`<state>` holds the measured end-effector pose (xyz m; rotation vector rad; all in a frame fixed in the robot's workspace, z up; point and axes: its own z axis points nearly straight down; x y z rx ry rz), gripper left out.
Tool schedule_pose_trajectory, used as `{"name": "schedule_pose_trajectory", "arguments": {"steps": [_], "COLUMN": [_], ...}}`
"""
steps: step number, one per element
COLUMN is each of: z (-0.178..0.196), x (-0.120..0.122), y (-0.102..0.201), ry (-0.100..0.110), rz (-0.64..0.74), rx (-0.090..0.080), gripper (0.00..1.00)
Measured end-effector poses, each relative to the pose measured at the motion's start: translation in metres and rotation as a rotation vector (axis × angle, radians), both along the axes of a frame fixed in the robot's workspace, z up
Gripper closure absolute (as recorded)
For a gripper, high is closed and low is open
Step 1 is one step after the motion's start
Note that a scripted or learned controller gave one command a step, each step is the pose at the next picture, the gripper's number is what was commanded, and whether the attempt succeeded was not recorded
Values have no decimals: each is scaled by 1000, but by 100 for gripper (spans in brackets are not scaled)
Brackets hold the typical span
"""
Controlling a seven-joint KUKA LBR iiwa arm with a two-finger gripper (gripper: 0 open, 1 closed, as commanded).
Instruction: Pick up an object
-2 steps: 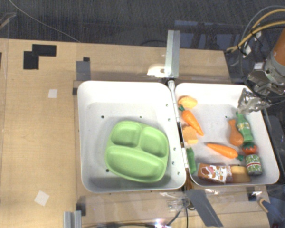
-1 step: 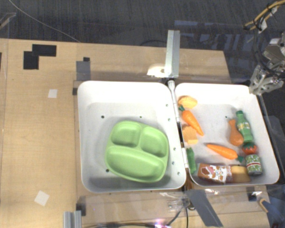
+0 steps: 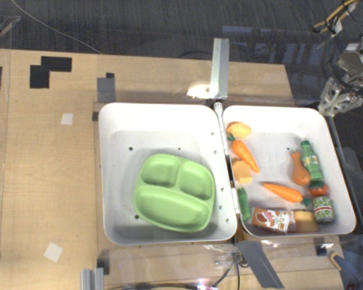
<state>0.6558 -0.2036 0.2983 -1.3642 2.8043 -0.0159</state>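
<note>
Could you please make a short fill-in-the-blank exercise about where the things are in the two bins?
1. The green divided plate lies in the ___ bin.
2. The two carrots lie in the ___ bin.
3. The gripper is outside the right bin, near its far ___ corner.
4. The green bottle is near the right bin's ___ wall.

Missing words: left; right; right; right

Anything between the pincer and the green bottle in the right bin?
Nothing visible. The pincer sits outside the right bin, past its far right corner. The green bottle lies along the right wall with bare floor on its far side; an orange piece touches its left side.
</note>
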Motion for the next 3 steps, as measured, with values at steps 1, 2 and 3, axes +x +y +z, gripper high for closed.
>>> {"name": "schedule_pose_trajectory", "arguments": {"steps": [1,2,3], "z": [14,28,12], "x": [2,4,-61], "y": [1,2,-1], "ry": [-11,-23,15], "rz": [0,-1,-265], "rx": [1,2,3], "gripper": [100,100,100]}}
